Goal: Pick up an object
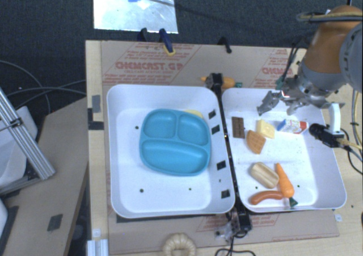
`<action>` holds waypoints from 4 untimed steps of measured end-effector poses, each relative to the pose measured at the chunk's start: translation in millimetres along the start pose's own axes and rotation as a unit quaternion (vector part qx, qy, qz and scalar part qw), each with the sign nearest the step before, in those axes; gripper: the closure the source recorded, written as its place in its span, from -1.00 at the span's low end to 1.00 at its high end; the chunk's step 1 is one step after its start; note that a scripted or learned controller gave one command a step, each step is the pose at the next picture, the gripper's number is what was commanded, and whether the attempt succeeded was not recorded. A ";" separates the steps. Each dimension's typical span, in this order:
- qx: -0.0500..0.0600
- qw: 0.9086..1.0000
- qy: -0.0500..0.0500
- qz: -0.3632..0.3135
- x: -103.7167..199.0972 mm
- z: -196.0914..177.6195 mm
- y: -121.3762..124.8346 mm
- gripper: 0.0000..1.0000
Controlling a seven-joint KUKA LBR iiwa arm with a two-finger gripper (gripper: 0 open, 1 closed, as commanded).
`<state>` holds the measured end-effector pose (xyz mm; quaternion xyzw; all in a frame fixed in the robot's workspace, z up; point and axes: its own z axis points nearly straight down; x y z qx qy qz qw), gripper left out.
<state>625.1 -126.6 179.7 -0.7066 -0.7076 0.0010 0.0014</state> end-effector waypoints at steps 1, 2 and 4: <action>0.000 1.000 0.000 0.000 -5.5 61.1 -3.0 -1.00; -0.002 1.000 0.000 0.000 -4.6 96.0 -2.0 -1.00; -0.006 1.000 -0.001 -0.001 -9.4 12.3 3.4 1.00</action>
